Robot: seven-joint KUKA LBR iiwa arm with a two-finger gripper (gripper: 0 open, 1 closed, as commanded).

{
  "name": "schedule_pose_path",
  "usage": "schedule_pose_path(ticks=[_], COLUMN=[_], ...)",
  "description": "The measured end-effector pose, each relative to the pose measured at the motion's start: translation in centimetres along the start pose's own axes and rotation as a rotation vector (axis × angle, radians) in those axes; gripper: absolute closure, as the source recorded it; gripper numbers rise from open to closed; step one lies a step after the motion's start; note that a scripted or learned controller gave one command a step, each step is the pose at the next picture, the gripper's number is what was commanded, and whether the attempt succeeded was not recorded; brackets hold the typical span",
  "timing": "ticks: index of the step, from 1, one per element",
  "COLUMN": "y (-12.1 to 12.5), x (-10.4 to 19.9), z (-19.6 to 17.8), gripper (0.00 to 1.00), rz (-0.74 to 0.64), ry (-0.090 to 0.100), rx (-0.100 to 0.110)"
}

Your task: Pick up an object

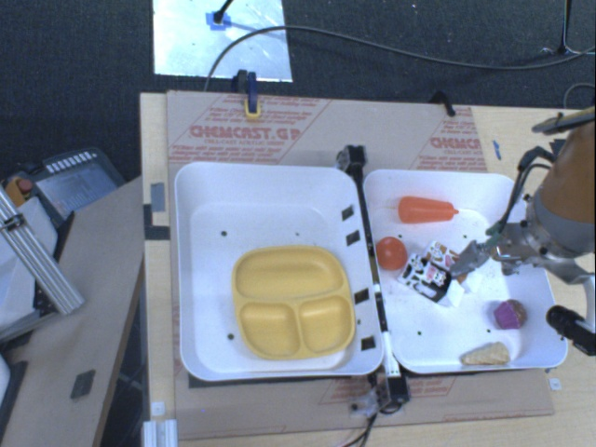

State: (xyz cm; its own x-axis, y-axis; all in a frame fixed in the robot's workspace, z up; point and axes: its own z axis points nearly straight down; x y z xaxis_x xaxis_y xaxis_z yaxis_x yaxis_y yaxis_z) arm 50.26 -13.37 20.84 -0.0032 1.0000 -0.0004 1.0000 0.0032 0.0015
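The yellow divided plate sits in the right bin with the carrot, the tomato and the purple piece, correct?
Not quite. The camera view shows the yellow divided plate in the left bin; the carrot, tomato and purple piece lie in the right bin.

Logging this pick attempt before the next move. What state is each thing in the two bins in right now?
Yellow divided plate: flat in the left bin, compartments bare.
Orange carrot: lying on its side, right bin.
Red tomato: resting near the divider.
Black-and-white object: on the floor, gripper at its edge.
Purple piece: resting apart.
Tan piece: lying by the front wall.
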Motion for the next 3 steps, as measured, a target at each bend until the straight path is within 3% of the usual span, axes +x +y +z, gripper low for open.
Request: schedule_pose_path(ticks=[2, 3], y=[0.9, 0.9], x=[-0.2, -0.2], z=[12.1, 12.3], gripper=[0.0, 0.0], rz=[0.002, 0.003], ry=[0.002, 0.0], rx=[0.005, 0.0])
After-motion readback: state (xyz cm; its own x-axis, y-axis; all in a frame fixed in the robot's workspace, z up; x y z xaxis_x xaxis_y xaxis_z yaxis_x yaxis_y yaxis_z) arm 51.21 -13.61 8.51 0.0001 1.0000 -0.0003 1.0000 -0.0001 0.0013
